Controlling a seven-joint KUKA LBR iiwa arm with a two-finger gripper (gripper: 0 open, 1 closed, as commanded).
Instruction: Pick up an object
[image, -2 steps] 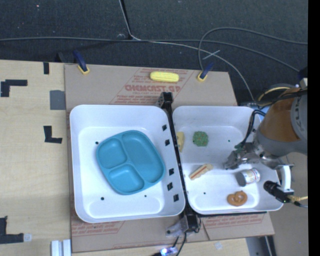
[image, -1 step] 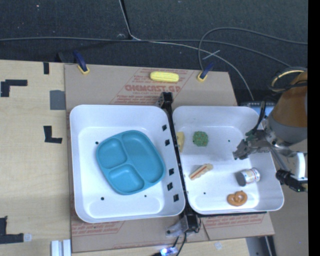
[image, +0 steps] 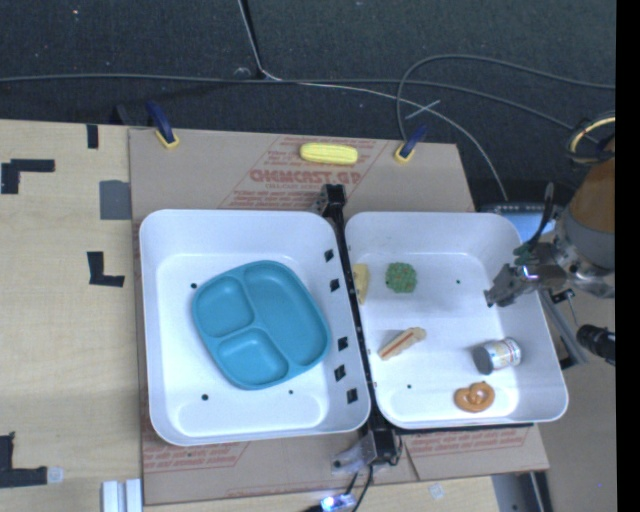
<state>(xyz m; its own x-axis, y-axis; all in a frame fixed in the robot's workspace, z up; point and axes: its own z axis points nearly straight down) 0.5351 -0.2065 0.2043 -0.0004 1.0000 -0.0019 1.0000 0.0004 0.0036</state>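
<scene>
Hovering at the right bin's (image: 440, 225) right rim, the gripper (image: 512, 283) was seen; whether its jaws were open could not be told | nothing appeared lifted, so picking was judged not begun | right bin: one green ball (image: 401, 277), one stick (image: 401, 342), one can (image: 497, 355), one pretzel (image: 474, 398) | left bin (image: 160, 300): one blue tray (image: 261, 322)

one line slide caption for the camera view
Gripper at the right bin's edge; blue tray in the left bin.

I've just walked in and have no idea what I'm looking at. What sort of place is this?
Probably a robotics lab test bench: a robot arm reaches over two white bins holding a blue tray and toy food such as a pretzel, with cables trailing behind.
</scene>
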